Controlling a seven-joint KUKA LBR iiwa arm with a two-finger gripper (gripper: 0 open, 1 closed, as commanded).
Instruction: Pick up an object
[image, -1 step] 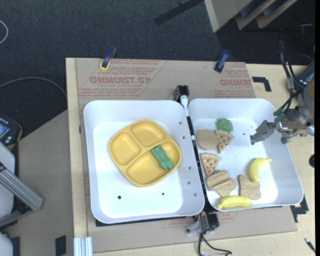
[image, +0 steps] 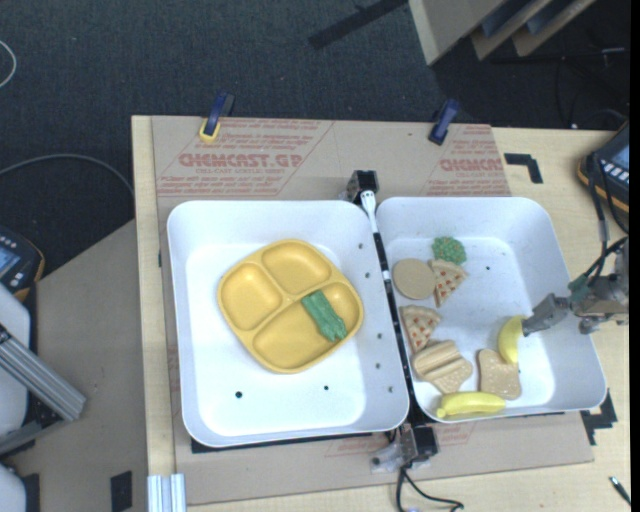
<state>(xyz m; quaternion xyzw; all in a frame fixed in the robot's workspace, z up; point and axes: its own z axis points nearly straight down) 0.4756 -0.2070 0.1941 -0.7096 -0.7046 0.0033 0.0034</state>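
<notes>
Left bin (image: 190, 330) holds a divided plate (image: 265, 300) at centre, bean pod (image: 324, 314) in its right compartment. Right bin (image: 540, 225) holds food pieces along its left and lower sides; gripper (image: 535, 320) at right.

Two shallow white bins sit side by side on a brown board. The left bin (image: 200, 300) holds a yellow divided plate (image: 290, 303), with a green leafy piece (image: 324, 315) lying in its lower right compartment. The right bin (image: 545, 235) holds toy food: a green broccoli piece (image: 449, 249) at the top, a round tan cookie (image: 410, 278) beside a pizza slice (image: 448, 281), a second pizza slice (image: 419, 324) below, two bread pieces (image: 441, 364) and (image: 498, 375), a banana (image: 471, 404) at the lower rim, and a small yellow piece (image: 510, 340). The gripper (image: 545, 317) reaches in from the right, its tip just beside the small yellow piece; contact cannot be confirmed.
</notes>
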